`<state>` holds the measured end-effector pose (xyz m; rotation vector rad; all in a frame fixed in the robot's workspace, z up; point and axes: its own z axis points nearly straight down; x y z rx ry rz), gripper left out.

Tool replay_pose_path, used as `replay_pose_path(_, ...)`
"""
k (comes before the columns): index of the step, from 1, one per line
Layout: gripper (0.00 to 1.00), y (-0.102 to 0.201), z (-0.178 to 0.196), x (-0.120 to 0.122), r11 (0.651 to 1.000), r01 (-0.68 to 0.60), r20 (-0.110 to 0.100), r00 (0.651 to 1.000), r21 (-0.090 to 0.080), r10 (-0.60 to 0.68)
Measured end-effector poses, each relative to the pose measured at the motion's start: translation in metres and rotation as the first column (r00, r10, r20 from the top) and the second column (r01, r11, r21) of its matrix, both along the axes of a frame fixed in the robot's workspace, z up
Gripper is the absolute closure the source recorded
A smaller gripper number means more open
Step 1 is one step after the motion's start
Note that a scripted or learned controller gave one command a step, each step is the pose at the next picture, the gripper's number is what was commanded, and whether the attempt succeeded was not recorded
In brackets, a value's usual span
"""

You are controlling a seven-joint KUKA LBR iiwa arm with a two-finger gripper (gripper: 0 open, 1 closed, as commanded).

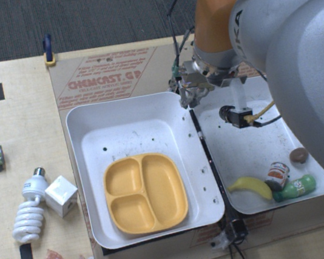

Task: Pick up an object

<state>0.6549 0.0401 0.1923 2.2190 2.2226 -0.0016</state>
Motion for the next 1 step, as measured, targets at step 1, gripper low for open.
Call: replay_pose_path(1,1.0,0.0531,-0.0001,0.0041,1.0,0.0,0.001,1.0,0.0,0.0)
